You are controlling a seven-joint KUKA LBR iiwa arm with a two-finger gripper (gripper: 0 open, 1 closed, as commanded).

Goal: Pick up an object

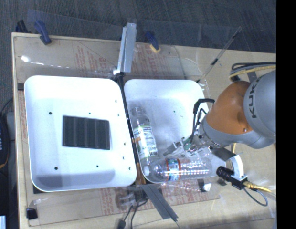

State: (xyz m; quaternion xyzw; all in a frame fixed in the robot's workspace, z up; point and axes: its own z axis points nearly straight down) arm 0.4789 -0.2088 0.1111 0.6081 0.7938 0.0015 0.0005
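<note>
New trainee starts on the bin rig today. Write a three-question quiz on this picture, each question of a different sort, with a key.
1. True or false: the dark grey ribbed rectangle lies in the right bin.
2. Multiple choice: how many clear plastic bottles are in the right bin? A) none B) two C) four
3. Short answer: which bottle is nearer the gripper?

Key
1. False. It lies in the left bin.
2. B. One bottle lies lengthwise along the bin's left wall; the other, with a red label, lies across the near wall.
3. The red-label bottle, just below the gripper.
</note>
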